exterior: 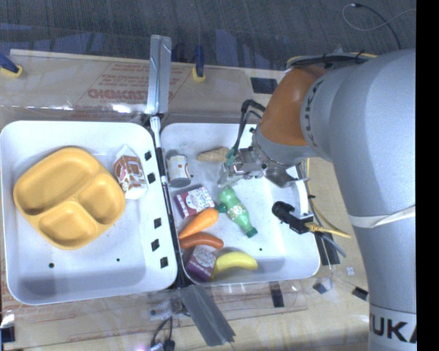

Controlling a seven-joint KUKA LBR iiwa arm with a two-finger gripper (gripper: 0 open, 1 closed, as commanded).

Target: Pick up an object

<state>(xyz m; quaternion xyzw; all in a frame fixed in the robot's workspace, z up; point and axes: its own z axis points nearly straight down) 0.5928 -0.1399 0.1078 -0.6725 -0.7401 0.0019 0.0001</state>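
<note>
My gripper [233,170] hangs low in the right bin [301,258], just above the cap end of a green bottle [236,211] that lies slanting toward the lower right. A beige bread-like piece [212,153] lies just left of the gripper, and a small can [178,168] sits further left. Below them lie a purple packet [193,198], an orange carrot [199,223], a red sausage [201,241], a yellow banana [235,262] and a dark purple item [202,261]. Nothing is visibly held.
The left bin [73,276] holds a yellow divided plate [68,195] and a brown-and-white snack packet [129,173] by its right wall. The grey arm with its orange band [289,112] covers the right bin's right side.
</note>
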